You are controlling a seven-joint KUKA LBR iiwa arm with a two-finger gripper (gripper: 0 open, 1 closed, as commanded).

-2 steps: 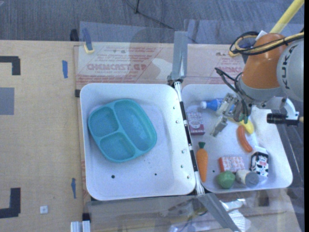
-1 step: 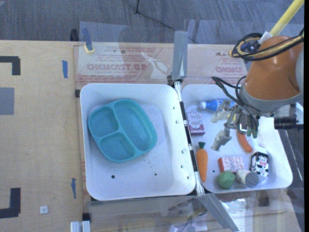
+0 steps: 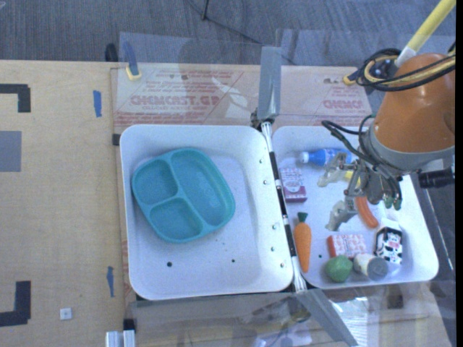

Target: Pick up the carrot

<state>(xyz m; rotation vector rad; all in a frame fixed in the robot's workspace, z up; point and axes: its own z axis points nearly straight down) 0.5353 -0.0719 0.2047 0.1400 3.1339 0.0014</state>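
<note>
Nearest to you, the green ball (image 3: pixel 337 268) lies in the right bin (image 3: pixel 427 262). Just left of it is the carrot (image 3: pixel 302 241), against the bin's left wall, leaves pointing away from you. Your claw (image 3: pixel 352 194) hangs right of it, released and grasping nothing.

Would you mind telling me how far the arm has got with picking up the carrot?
Nothing looks done yet: the carrot lies flat on the floor of the right bin, by its left wall. In hand: the end effector hangs over the middle of that bin, up and to the right of the carrot, nearer an orange sausage-like piece. Left: moving over the carrot, descending, gripping and lifting.
</note>
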